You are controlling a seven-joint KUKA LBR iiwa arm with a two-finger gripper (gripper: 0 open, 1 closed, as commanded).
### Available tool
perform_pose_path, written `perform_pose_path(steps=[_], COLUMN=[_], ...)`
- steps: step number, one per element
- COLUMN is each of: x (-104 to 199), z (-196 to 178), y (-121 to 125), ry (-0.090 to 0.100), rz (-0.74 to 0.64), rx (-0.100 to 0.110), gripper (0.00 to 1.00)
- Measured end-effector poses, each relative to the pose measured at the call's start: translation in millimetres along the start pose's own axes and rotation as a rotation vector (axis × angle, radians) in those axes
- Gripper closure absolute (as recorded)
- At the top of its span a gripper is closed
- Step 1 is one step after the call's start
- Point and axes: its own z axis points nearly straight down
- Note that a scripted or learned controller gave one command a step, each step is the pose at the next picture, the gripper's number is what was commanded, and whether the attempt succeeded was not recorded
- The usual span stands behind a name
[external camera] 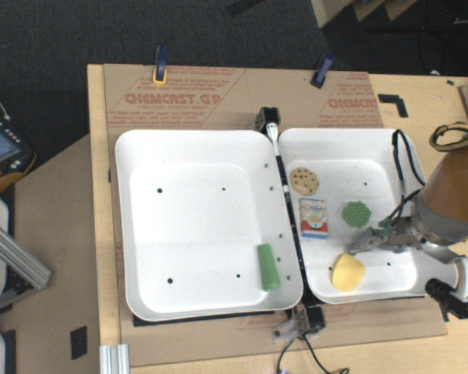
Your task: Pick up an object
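my gripper (357, 245) hovers by the yellow lemon (348, 273); jaws' state unclear. firm, rounded, slippery; grip its middle.

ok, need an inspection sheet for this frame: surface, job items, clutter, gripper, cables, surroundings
surface: brown board bearing left bin and right bin.
job's things: green stick in left bin; cookie, small carton, green round piece, yellow lump in right bin.
clutter: nothing seen.
grippers: gripper low in right bin, between green round piece and yellow lump; nothing visibly held.
cables: black cable over right bin's edge; wires at front.
surroundings: blue clamps, dark floor.
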Motion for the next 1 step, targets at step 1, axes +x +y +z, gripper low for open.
perform_pose_path(steps=[1], x=[-32.5], z=[-6.4], y=[42.6], ry=[-0.003], rz=[-0.006], rx=[-0.007], gripper=[0.0])
